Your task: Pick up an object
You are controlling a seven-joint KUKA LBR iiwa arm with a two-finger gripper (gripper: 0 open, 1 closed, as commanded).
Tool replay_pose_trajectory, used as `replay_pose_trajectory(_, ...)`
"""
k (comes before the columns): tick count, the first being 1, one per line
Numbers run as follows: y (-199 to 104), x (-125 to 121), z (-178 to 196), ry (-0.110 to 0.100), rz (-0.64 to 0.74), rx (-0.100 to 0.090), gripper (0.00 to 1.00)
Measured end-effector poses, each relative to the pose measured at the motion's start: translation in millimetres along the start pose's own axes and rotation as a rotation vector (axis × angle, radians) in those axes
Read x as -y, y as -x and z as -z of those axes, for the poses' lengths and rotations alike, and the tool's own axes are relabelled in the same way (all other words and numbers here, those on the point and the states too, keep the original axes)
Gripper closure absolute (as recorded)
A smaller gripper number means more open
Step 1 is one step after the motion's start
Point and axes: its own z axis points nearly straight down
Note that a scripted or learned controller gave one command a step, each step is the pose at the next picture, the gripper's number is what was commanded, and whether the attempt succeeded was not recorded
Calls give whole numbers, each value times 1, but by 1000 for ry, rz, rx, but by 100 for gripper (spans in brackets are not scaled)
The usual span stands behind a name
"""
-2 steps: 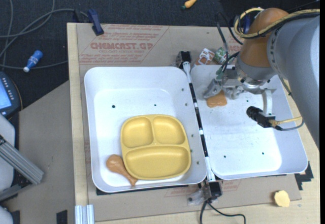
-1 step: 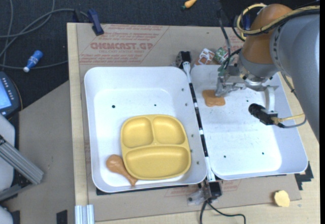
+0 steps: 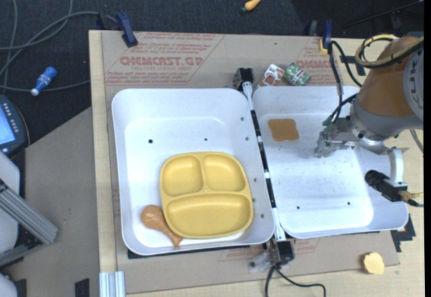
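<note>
In the right-hand shallow white bin, I had a broad stretch of bare floor to work with: its only content was a flat brown square piece, lying near the bin's far-left corner, close to the ridge where the two bins meet. The grey arm with its orange band came in over that bin's right rim, so the near half of the bin lay open beneath it. The left-hand white bin was tighter: a yellow three-compartment plastic plate filled its near half, with a tan drumstick-shaped toy tucked against the plate's near-left edge.

The two-finger gripper hung over the right bin, to the right of the brown square and slightly nearer the camera, apart from it and not touching. I could not tell how far the jaws stood open (the wrist hid them from my angle), and I saw nothing between them.

On the cardboard bench top, beyond the bins' far rims, sat a small crumpled green-and-white packet; a yellow lump lay past the right bin's near-right corner.
</note>
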Motion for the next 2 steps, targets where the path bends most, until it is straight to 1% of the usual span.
replay_pose_trajectory(1, -59, -4, 46, 12, 13, -1, 100)
replay_pose_trajectory(2, -55, -2, 43, 7, 8, 0, 0)
